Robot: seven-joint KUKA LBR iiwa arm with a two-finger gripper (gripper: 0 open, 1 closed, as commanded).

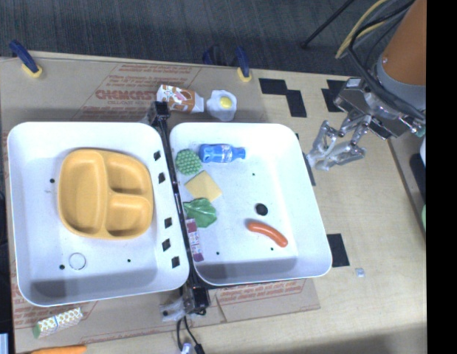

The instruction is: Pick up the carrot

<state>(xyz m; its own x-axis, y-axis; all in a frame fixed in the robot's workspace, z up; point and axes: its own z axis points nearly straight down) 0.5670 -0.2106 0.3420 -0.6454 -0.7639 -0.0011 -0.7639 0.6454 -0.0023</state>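
I am at the approach step: nothing is gripped yet. My landmark is the right bin, and the carrot lies flat on its floor toward the near right corner, tilted a little, just below a small dark spot. The gripper hangs outside that bin, just past its far right rim, over the bare bench, with its fingers spread apart and nothing between them. The other things in the right bin sit well clear of the carrot, along its left side: a blue bottle, a green round piece, a yellow wedge and a green leafy piece. As I judge it, my next move calls for carrying the gripper in over the rim toward the near side, turning the jaws to straddle the carrot across its narrow width, then descending.
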